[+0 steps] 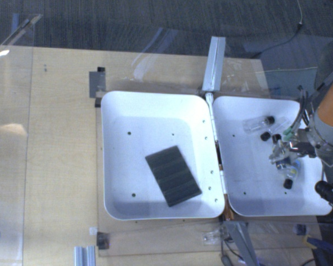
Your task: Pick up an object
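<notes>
My tool: low over the right bin, among small clear bottles with black caps; whether it is spread or pinching, I cannot tell. Left bin: 1 dark ribbed rectangular pad, lying flat and askew, apart from the walls. Both bins sit touching on the wooden surface. No readable writing.

Wooden bench bears two white bins: left, right, touching.
</notes>
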`<state>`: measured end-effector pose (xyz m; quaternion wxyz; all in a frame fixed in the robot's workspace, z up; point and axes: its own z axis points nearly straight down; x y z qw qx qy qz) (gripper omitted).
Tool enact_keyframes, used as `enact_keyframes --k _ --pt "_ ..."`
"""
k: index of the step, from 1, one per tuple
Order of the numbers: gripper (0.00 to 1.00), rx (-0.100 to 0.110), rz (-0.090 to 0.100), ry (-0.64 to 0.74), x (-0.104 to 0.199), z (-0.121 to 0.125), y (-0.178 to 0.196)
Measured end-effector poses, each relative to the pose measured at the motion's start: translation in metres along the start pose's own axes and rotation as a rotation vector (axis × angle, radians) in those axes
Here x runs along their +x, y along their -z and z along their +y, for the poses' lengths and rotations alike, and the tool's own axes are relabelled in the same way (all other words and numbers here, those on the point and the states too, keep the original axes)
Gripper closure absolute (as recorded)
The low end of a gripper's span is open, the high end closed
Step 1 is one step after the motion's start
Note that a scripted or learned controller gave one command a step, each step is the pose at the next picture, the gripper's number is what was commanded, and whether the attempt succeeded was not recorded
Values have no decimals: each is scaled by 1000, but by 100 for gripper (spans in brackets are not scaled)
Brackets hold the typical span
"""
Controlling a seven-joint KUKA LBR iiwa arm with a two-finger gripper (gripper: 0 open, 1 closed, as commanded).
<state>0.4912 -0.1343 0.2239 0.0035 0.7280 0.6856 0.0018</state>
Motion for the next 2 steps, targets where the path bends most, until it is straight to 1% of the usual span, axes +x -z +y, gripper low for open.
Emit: enact_keyframes --k 1,2 --pt "100 7 2 -124 -4 13 -30" --pt "100 5 0 -194 23 33 0"
